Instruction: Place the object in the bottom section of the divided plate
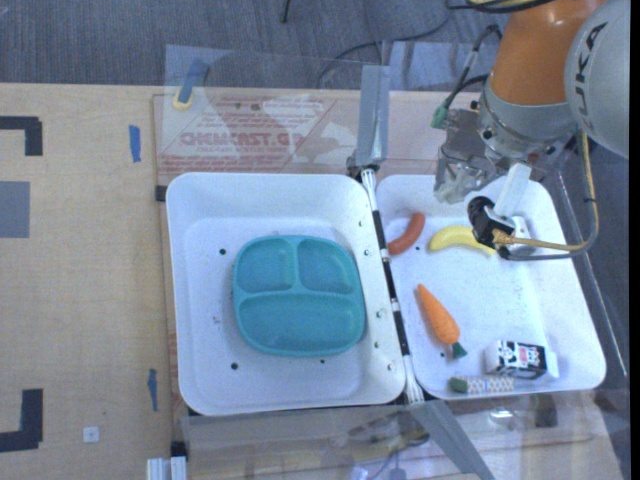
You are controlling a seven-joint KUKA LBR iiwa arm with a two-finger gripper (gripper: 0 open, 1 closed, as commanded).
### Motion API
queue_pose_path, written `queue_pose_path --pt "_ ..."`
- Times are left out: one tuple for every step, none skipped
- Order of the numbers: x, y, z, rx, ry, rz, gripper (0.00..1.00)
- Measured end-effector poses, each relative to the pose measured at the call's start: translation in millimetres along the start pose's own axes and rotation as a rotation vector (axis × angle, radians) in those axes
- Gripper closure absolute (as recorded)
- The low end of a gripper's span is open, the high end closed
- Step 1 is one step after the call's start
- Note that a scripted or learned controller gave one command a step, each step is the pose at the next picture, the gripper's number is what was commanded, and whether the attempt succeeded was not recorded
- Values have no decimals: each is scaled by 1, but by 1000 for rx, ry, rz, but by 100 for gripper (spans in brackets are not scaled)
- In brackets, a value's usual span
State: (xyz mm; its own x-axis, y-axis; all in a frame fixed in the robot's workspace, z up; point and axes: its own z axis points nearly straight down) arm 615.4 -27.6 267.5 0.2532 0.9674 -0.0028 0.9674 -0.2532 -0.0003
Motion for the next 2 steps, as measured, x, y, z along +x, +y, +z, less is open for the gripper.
queue_pose_path --pt "-49 1 -143 0 0 15 100" --pt "-46 2 -152 -2 -3 11 100"
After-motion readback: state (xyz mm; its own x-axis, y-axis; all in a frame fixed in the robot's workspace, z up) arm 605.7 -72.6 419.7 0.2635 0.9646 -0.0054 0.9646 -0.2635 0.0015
